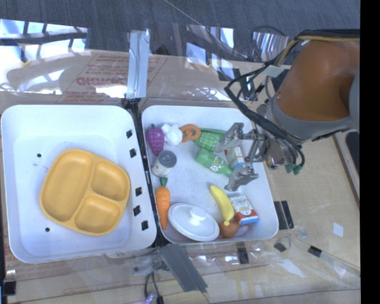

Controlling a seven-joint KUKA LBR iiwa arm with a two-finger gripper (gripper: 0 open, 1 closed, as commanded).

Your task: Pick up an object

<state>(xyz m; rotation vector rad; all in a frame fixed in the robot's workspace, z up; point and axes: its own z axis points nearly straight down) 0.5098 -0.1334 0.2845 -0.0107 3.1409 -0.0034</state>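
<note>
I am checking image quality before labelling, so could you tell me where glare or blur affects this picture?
In the camera view, bright reflections streak the clear panels behind the bins; the right bin and yellow tray are evenly lit with soft shadows; the gripper looks slightly blurred, and small items such as the banana stay recognisable.

I am seeing the gripper (239, 157) hanging open-fingered over the right bin (262, 201) near a green packet (210, 159), banana (221, 202) lying lower right, yellow tray (83, 190) sitting left
</note>
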